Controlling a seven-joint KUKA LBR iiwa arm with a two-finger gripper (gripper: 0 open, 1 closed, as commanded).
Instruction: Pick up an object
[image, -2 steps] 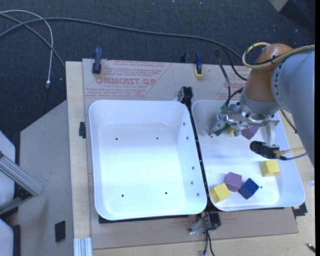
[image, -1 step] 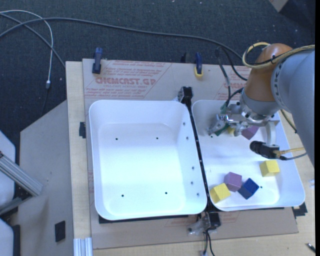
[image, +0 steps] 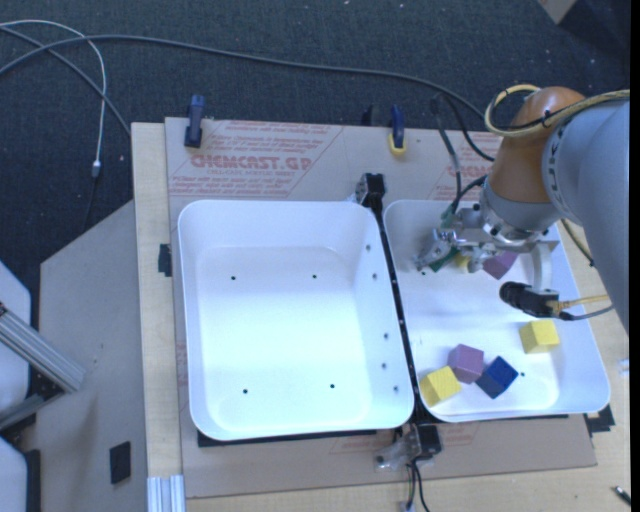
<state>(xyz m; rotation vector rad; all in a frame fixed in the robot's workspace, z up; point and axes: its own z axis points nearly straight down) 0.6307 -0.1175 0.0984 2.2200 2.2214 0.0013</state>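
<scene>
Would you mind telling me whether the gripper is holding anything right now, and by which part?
It cannot be told: the gripper is low in the right bin beside a purple block, but no object shows within it.

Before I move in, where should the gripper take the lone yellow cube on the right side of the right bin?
Grip the yellow cube across two opposite flat side faces, coming straight down from above. It sits alone on the right bin's floor, apart from the cluster of blocks toward the front, so fingers should fit on either side. Its right face is near the wall, so probably close along the other axis.
</scene>
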